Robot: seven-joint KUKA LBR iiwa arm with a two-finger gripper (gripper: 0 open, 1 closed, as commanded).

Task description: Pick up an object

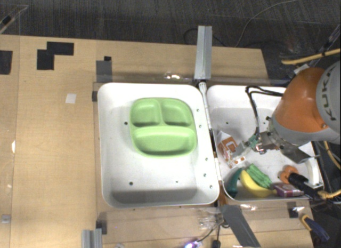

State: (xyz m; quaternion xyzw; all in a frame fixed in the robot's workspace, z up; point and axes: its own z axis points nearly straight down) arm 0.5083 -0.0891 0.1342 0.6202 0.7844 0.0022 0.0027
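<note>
Presently, notes as sighted:
Landmark: right bin, white, shallow.
Gripper: hung low over the bin's middle; finger state cannot be told.
Candidate objects: small printed packet just left of the gripper; yellow banana and green piece at the bin's near wall, touching.
Left bin: green divided plate is borne.
Advice: one isolated item should be centred before closing; the packet is judged easiest.
</note>
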